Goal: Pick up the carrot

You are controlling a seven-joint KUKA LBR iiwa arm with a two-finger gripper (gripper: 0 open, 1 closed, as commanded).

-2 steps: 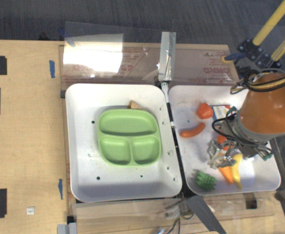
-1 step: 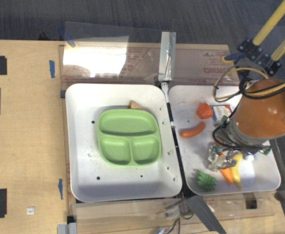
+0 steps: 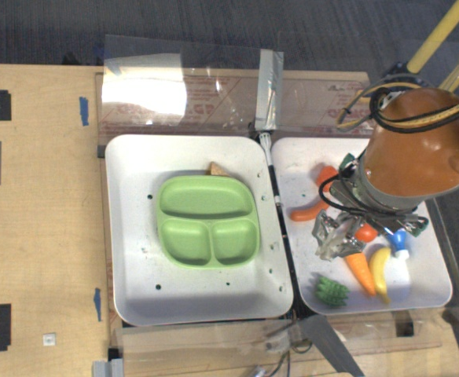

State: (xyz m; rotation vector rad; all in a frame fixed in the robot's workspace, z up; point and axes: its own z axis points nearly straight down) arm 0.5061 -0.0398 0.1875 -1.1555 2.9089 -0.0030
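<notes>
A: Where does the carrot point(image 3: 360, 272) lie?

B: In the right bin point(image 3: 430, 295), toward its near edge, a short orange cone with the thin end pointing to the near rim. A yellow banana point(image 3: 380, 270) lies just beside it on the right, touching or nearly so, and a small green broccoli point(image 3: 332, 290) sits near it on the left.

A: And the pincer point(image 3: 333, 239)?

B: It hangs low over the bin, just beside the carrot's thick end, under the orange band of the arm point(image 3: 414, 144). It grips nothing that I can see. Whether it stands released or clenched, I cannot tell; the metal there is a blur.

A: How will the carrot handle?

B: It looks like moulded toy plastic, so I judge it light, stiff and rather slick, with a smooth matt skin. The taper is the trouble: squeezed near the tip, it may squirt out. I would take it across the thick half, the sides squared to the pads.

A: Anything else nearby?

B: An orange-red piece point(image 3: 307, 212) lies by the bin's left wall. The left bin point(image 3: 127, 234) holds a green divided plate point(image 3: 208, 218), glossy, with rounded compartments.
</notes>
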